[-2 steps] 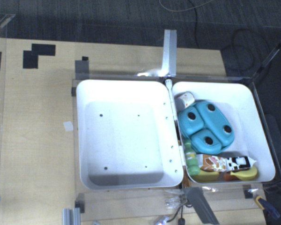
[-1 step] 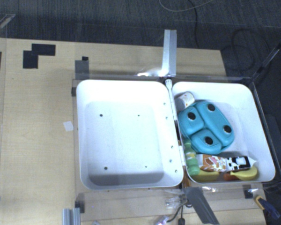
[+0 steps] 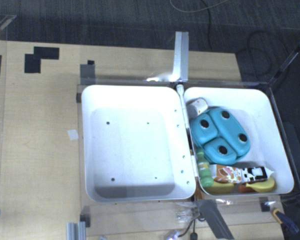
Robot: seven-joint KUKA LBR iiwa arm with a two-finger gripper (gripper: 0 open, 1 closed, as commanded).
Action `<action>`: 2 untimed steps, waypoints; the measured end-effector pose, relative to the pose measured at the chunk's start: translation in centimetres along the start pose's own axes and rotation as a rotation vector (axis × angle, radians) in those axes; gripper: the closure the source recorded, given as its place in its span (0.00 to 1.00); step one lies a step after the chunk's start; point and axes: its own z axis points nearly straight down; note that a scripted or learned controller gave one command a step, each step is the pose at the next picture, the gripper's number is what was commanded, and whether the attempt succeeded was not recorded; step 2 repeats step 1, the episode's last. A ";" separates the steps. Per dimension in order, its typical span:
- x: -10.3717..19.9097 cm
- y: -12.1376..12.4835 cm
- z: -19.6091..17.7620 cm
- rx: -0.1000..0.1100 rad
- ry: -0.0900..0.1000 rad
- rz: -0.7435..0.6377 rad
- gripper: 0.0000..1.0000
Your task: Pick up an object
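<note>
The right bin (image 3: 262,109) holds a large teal lumpy toy with dark dimples (image 3: 220,134) against its left wall. A small white and grey object (image 3: 197,105) lies just behind the toy. Along the bin's front wall lies a printed packet in orange, white and black (image 3: 238,173), on top of a yellow object (image 3: 262,185). A small green piece (image 3: 205,170) sits in the front left corner.
The left bin (image 3: 132,141) stands beside the right one, joined by a metal divider (image 3: 181,59) at the back. The wooden bench (image 3: 35,149) extends to the left, with black markers (image 3: 40,58) near its far edge. Cables lie on the dark floor (image 3: 205,4).
</note>
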 end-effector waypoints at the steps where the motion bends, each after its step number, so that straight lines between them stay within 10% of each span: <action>1: 0.2 0.0 -1.1 -0.003 0.003 -0.011 1.00; 2: 0.2 0.0 -1.1 -0.003 0.003 -0.011 1.00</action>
